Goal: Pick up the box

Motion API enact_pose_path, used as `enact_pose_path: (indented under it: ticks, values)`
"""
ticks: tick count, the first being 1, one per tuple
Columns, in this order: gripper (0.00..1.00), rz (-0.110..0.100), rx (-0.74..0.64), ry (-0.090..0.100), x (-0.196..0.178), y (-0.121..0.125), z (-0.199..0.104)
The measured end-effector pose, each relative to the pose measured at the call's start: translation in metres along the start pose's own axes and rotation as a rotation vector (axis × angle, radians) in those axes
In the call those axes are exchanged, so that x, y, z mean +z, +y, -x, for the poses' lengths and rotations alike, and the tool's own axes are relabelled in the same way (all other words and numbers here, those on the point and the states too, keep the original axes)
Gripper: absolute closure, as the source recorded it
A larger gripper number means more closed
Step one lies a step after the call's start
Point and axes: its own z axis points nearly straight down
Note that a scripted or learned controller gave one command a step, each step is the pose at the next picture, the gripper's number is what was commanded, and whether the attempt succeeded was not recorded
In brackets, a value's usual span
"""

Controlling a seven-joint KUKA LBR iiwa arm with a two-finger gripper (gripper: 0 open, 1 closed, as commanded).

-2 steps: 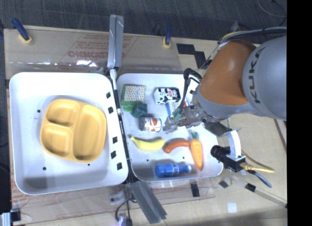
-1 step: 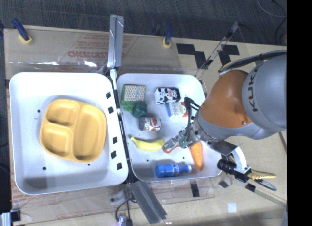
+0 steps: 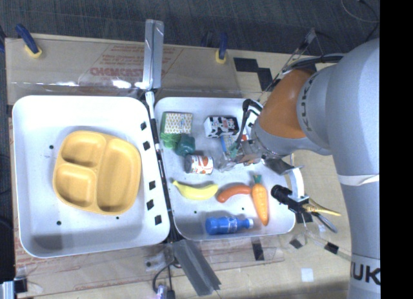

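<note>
Orange band and grey arm (image 3: 335, 110) reach in from three o'clock over the right bin (image 3: 193, 230), and the gripper (image 3: 240, 152) hangs low at the bin's middle-right. It sits among clutter there, and whether it is apart or together I cannot tell; nothing is plainly held.

Up at twelve o'clock in that bin lies the box (image 3: 221, 126), white with black patches, flat on the floor, just above and a touch left of the gripper. At eleven o'clock lies a speckled sponge (image 3: 177, 123), and right below it, touching, a green block (image 3: 179, 143). Near the centre lies a small can (image 3: 199, 163) on its side, red and white label up.

Down towards seven o'clock, a banana (image 3: 197, 190) curves along the floor. Just beside it to the right lies an orange sausage shape (image 3: 233, 192), and then a carrot (image 3: 259, 202), green top pointing up towards the gripper. At six o'clock a blue bottle (image 3: 227, 225) lies on its side near the bin's lower wall.

Over at nine o'clock, the left bin (image 3: 32, 226) bears a yellow tray (image 3: 97, 170) with three hollows, tilted a little, well apart from everything else.
</note>
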Motion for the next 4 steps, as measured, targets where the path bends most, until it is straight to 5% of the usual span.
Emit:
enact_pose_path:
  ticks: [1, 2, 3, 4]
  values:
    - [1.00, 0.001, 0.165, 0.000, -0.026, 0.002, 0.031]
    - [1.00, -0.001, -0.119, 0.002, -0.023, -0.020, 0.028]
    - [1.00, 0.001, -0.042, 0.001, -0.105, 0.044, -0.039]
    - [0.00, 0.001, -0.041, 0.001, -0.105, 0.044, -0.039]
